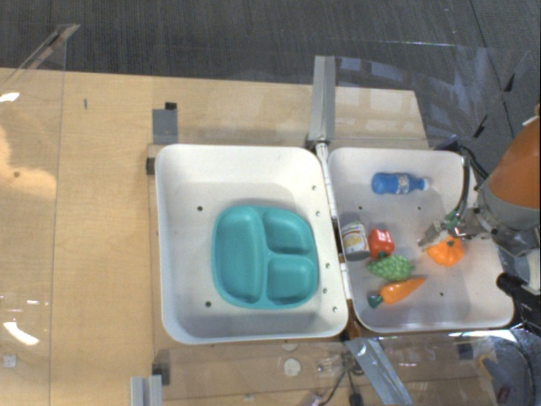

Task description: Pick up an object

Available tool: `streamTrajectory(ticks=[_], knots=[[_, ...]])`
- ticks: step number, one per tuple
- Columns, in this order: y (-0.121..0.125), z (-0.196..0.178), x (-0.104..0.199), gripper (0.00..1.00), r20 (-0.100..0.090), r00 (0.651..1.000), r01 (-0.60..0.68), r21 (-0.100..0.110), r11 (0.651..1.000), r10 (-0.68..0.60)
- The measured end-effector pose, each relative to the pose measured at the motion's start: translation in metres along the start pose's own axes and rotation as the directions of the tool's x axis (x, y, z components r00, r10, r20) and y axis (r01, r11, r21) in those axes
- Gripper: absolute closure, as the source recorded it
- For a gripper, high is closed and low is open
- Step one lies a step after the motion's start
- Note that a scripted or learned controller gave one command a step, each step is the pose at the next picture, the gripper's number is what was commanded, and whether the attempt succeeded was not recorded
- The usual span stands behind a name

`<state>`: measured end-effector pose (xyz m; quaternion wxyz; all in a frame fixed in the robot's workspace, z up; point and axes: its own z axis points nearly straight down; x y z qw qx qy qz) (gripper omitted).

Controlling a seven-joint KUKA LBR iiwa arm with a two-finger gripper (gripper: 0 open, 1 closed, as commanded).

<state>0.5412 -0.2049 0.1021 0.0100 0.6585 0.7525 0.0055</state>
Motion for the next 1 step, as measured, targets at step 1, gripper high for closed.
streamTrajectory(ticks=[1], knots=[[0.0113, -0.0944, 0.0767, 1.00, -0.003, 0.981, -0.193, 0.013, 0.981, 0.193]])
